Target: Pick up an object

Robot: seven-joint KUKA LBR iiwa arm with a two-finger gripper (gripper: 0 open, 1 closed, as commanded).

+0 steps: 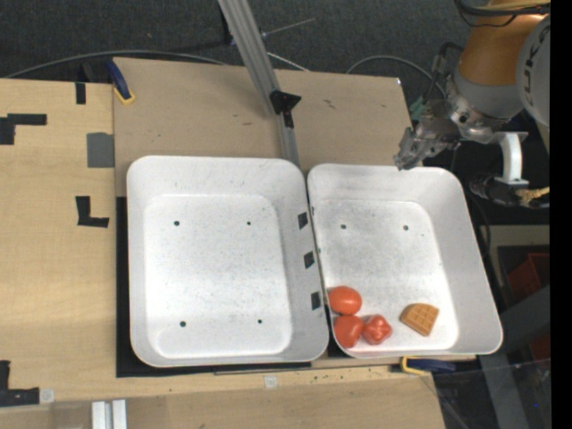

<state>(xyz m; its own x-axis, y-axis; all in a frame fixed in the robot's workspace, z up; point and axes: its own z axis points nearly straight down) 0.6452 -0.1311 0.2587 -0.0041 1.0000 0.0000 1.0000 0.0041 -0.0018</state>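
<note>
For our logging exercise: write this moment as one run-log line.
end effector: above right bin far rim | toys: right bin near end | grasp: not yet

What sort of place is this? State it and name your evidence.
Probably a robotics lab test bench: two shallow white bins side by side on a wooden benchtop, an industrial arm reaching in, and cables on the dark floor.

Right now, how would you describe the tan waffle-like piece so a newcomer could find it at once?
Start at the right white bin of the two on the bench and go to its near edge, where four small items lie in a loose group. The waffle piece is the rightmost of them, lying apart from the three red items at its left. It alone is tan-orange, flat and ridged.
</note>
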